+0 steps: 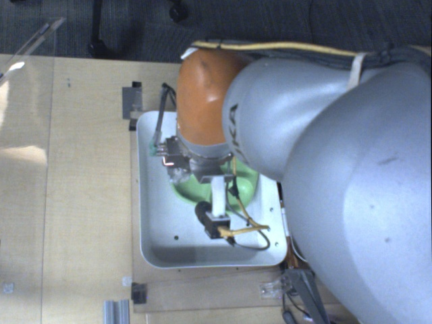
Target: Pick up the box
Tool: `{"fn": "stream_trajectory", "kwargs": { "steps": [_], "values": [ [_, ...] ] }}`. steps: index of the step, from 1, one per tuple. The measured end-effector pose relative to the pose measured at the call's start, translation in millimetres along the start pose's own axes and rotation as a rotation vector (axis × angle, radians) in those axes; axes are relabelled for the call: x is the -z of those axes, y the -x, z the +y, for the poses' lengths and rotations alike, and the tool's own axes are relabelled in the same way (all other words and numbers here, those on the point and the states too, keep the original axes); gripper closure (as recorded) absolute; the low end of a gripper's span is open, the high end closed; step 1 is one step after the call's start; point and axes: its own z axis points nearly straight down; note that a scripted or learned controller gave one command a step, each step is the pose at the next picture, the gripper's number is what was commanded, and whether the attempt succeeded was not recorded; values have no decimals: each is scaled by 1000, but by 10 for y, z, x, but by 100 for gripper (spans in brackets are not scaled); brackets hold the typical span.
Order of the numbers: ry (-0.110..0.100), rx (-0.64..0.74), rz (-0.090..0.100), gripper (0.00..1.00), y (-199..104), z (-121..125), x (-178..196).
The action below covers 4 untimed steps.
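end effector [182, 171] sits low in the white bin [156, 248] above a green item [248, 185]; grip state cannot be told. pickup judged outstanding.

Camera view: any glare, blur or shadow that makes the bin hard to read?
Camera view: the arm, near the lens, looks soft and covers much of the bin; pale glare lies on the bench at left; a soft shadow darkens the bin's near floor; a green thing reads clearly.
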Motion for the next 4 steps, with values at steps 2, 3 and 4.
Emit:
{"fn": "stream_trajectory", "kwargs": {
  "steps": [2,3,4],
  "values": [
    [-2,-211,0,100,42,-564,-300],
    [-1,-365,0,100,552,-491,-454],
    [-1,-270,0,100,-50,-315,-358]
  ]
}}
